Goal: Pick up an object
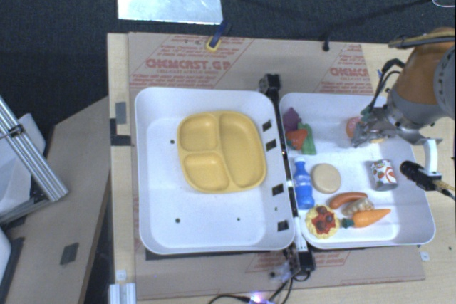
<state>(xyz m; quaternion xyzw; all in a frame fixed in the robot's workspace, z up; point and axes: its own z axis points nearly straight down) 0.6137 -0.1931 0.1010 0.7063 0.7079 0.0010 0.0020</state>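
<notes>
Hovering over the right shallow white bin [427, 224], beside a small pink rounded toy [352, 127]: grey two-finger gripper [365, 137], grip state impossible to tell.

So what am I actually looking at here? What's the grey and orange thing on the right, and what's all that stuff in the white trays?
That is a robot arm, seen by a camera fixed above the bench and looking down at a slant. The arm reaches in from the right, and at its end is a two-finger gripper, its hand, lowered into the right bin.

The left bin holds a yellow divided plate. The right bin holds toy food: a blue bottle, a round bun, a sausage, a carrot, a small pizza, a small can, and a red and green piece. Something pink lies right by the gripper.

Its job is to pick up one object. I cannot tell whether it has grasped anything.
</notes>
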